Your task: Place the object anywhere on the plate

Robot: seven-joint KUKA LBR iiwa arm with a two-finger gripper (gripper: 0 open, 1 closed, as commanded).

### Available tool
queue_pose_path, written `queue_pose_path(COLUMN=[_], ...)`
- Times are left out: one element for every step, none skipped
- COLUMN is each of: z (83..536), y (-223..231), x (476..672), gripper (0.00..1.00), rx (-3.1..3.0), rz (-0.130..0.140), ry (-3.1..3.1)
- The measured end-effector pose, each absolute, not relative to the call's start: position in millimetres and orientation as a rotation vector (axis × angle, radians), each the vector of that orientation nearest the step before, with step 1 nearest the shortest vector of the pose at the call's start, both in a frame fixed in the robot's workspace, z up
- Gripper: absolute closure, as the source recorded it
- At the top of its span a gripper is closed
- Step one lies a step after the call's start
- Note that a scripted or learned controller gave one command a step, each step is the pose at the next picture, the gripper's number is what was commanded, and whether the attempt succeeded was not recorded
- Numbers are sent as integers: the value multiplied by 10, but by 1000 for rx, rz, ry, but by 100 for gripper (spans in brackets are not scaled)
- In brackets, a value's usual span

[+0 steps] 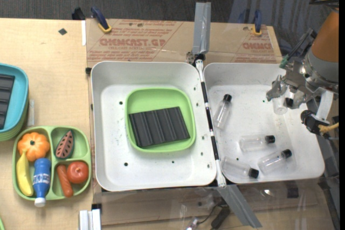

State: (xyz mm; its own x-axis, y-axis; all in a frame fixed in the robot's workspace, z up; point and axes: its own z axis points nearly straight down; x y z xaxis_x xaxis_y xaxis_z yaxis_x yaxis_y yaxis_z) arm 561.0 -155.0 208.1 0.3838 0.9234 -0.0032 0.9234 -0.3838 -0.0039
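Note:
A green square plate (135, 102) lies in the left bin (108, 116) with a dark ribbed slab (159, 126) on it. In the right bin (242, 83) lie several clear vials with black caps: one (222, 109) near the left wall, one (257, 141) in the middle, one (275, 159) lower right, one (240, 169) at the front edge. My gripper (281, 96) hangs over the right bin's far right part, well away from the plate. A pale clear shape (279, 107) sits just under it; whether it is held is unclear.
A divider (206, 110) runs between the two bins. Left of the bins on the wooden bench stand a green tray of toy food (51, 167) and a blue tray (13, 99). Cardboard (140, 40) lies behind the bins.

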Motion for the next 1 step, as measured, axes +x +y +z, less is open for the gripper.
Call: queue_pose_path(z=[2083], y=[-1550], x=[5611], gripper=[0], rx=[-2613], rz=[7], ry=[-1743])
